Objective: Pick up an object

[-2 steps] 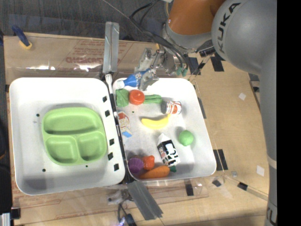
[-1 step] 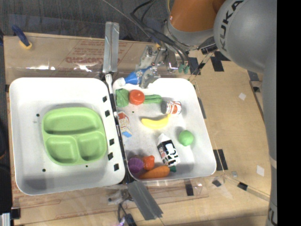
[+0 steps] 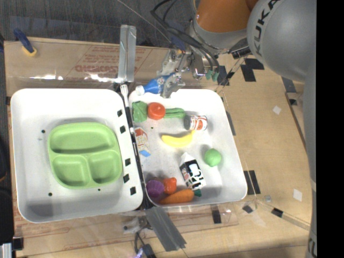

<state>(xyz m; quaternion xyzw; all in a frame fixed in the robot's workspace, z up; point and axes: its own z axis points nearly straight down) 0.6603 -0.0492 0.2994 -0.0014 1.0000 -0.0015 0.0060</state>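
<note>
Object for pickup: none is chosen yet, and every candidate lies in the right bin (image 3: 228, 168), while the left bin (image 3: 21, 144) bears a green divided tray (image 3: 84, 155). You see the gripper (image 3: 171, 79) poised over the right bin's far rim beside a blue item (image 3: 152, 86), a stance that I judge to be a hover before descent; nothing shows between its parts, and how wide it stands cannot be told. Downward in size, note the carrot (image 3: 177, 197), banana (image 3: 178, 139), green ball (image 3: 213, 157) and orange cap (image 3: 156, 110), loosely scattered.
</note>
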